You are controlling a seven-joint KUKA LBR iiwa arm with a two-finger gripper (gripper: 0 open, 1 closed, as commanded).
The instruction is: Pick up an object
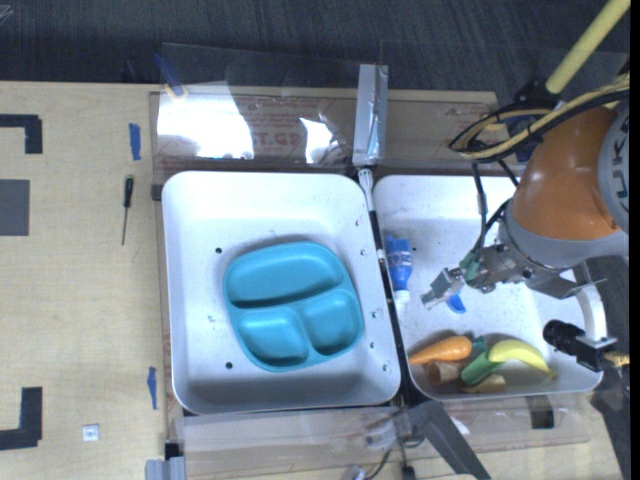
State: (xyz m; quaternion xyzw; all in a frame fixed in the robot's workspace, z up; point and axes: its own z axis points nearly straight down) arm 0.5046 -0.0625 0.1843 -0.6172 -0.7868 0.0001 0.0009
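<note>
My gripper [447, 288] hangs over the middle of the right bin [440, 208], pointing left and down. A small blue and white bottle [399, 265] lies just to its left, against the wall between the bins. Along the right bin's front edge lie an orange carrot [441, 349], a green vegetable [481, 364], a yellow banana [521, 355] and a brownish piece [441, 372]. A small blue bit [458, 305] shows right under the gripper; I cannot tell whether it is held or lying on the bin floor.
The left bin [190, 218] holds a blue divided plate [292, 303]. The arm's orange band [567, 183] and cables [500, 128] hang over the right bin's back right corner. A clear plastic sheet [260, 118] lies behind the bins.
</note>
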